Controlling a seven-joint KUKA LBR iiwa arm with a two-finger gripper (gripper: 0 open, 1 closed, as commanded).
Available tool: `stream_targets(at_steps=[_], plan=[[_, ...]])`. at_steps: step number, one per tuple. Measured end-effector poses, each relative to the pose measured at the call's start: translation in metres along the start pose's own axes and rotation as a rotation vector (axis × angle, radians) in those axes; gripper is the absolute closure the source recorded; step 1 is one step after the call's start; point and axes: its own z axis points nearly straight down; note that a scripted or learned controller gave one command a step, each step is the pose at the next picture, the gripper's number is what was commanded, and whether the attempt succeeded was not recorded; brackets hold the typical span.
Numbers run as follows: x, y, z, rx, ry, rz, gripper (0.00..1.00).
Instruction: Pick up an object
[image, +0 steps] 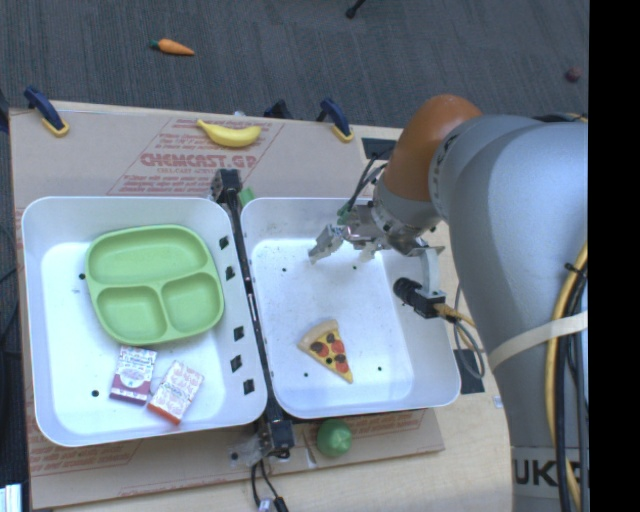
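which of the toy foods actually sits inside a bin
The pizza slice, lying in the right bin. The banana, green ball and carrot lie outside both bins.

A dark grey ribbed carpet (250, 50) covers the floor behind the worktop (470, 440). A sheet of brown cardboard (170, 150) with red lettering lies flat on the worktop, held along its far edge by blue clamps (45, 108). The light is even.
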Motion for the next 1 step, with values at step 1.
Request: stream_targets(at_steps=[1], plan=[[0.0555,0.0123,-0.0005,-0.001,0.000,-0.002,0.00]])
